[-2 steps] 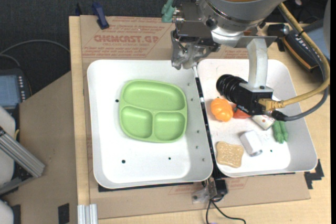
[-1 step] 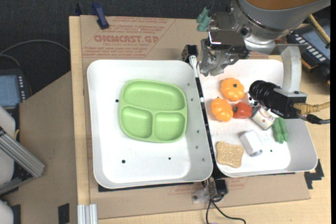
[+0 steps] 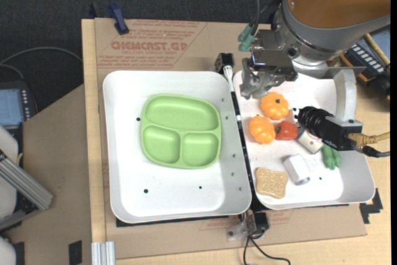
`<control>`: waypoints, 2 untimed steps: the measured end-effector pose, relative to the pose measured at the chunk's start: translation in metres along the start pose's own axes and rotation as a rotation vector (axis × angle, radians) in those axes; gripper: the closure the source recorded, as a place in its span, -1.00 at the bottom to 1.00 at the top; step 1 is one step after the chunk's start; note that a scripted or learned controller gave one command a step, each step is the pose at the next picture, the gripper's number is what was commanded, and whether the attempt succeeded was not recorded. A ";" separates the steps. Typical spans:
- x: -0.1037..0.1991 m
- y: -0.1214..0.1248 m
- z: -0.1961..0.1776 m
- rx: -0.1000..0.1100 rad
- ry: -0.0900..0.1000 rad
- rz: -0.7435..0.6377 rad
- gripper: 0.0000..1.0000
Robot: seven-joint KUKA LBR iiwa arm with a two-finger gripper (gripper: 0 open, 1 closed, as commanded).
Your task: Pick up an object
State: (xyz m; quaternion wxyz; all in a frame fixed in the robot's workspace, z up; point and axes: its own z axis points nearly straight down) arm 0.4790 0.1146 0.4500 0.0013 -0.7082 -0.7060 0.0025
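Just above and to the left of the upper pumpkin (image 3: 275,106), the tool (image 3: 249,89) hangs over the top left corner of the right bin (image 3: 355,188), close to the wall where that bin meets the left bin (image 3: 124,133). From this slant I cannot tell whether the tool is open or closed, or whether it has anything in its hold. The upper pumpkin, a small orange toy with a dark stem, sits on the bin floor just beside the tool; whether the two touch I cannot tell. Below and left of the upper pumpkin lies a second pumpkin (image 3: 262,130), close to it, with a red piece (image 3: 286,131) against that one's right side. Farther below the upper pumpkin rest a tan cracker (image 3: 271,182) and a pale grey block (image 3: 296,169), with a green piece (image 3: 330,158) off to the lower right. Well left of the upper pumpkin, across the shared wall, a green divided plate (image 3: 181,131) lies in the middle of the left bin. Above and right of the upper pumpkin, the arm (image 3: 335,3) looms over the tabletop (image 3: 93,133).
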 end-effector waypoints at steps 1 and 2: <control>-0.060 0.001 -0.010 -0.009 0.000 0.004 1.00; 0.049 -0.001 0.019 0.002 0.003 -0.014 1.00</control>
